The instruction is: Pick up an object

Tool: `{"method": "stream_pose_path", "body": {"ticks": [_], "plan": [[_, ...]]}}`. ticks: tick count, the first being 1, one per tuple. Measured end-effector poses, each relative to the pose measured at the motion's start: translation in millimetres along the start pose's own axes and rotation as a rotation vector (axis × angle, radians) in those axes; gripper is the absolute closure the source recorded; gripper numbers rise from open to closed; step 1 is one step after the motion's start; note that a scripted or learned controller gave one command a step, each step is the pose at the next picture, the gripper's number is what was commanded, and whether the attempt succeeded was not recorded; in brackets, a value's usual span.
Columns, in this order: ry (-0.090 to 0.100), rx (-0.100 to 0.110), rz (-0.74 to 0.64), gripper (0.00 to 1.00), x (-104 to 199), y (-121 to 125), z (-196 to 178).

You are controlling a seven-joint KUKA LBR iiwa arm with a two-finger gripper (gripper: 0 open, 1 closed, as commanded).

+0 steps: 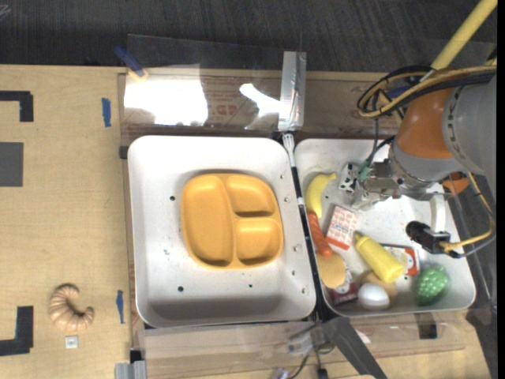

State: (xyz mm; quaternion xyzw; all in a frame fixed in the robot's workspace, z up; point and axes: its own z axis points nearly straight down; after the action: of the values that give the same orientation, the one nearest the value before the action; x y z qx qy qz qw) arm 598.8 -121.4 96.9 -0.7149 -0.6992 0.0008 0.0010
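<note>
**Crowded bin, risky grasp**

Your tool (pixel 364 181) hovers in the right bin (pixel 458 294), upper right of frame; I can't tell its state. The candidates, a banana (pixel 317 193), a small carton (pixel 341 227) and a yellow bottle (pixel 379 259), lie close together, so you may nudge neighbours or close on nothing.

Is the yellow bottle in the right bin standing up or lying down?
Lying down. The yellow bottle rests on its side on the right bin floor, angled, among the other items.
</note>
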Motion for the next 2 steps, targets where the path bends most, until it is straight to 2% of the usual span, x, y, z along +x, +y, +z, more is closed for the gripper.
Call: {"method": "stream_pose_path", "body": {"ticks": [1,2], "plan": [[0.000,-0.001,0.000,0.00,0,0,0],[-0.001,-0.005,-0.053,0.00,-14,20,10]]}}
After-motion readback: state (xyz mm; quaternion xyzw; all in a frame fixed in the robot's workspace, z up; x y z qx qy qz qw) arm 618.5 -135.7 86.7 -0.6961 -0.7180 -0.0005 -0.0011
